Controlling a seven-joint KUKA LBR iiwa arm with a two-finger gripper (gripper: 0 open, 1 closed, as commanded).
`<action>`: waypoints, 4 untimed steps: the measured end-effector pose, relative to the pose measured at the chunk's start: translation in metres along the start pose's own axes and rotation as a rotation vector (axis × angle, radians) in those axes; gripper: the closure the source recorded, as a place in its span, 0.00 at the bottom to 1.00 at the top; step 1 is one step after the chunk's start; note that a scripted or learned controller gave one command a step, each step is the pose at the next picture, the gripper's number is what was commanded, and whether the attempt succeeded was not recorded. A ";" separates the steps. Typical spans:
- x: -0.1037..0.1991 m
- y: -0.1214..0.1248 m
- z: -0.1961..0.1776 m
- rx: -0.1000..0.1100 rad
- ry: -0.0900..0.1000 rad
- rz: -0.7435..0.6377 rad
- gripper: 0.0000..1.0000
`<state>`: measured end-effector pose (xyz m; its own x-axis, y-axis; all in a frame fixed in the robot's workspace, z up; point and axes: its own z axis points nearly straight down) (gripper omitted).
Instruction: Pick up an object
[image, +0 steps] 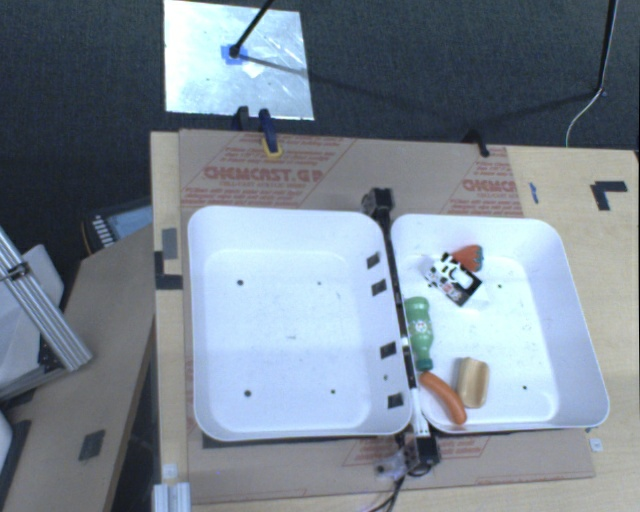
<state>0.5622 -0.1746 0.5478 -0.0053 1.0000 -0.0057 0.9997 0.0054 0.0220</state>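
Several small objects lie in the right bin (570, 300). A green bottle-shaped toy (419, 332) rests against the bin's left wall. Below it lies an orange sausage-shaped piece (444, 397), and a tan bread-like piece (473, 381) sits just to its right. Near the bin's upper middle a black-and-white toy (453, 279) touches an orange and teal piece (468, 256).
The left bin (290, 320) sits beside the right one, joined along a divider with black clips (385, 318). Both rest on a cardboard sheet (290, 170) on the bench. A metal plate (238, 60) lies beyond the far edge. An aluminium frame (35, 310) stands at left.
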 end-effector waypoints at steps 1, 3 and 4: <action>0.000 0.003 0.000 0.013 0.002 -0.004 1.00; 0.000 0.004 -0.023 0.006 -0.001 -0.013 1.00; 0.000 0.005 -0.034 0.003 -0.003 -0.018 1.00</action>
<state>0.5665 -0.1744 0.5819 -0.0234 0.9997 -0.0095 0.9995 0.0236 0.0193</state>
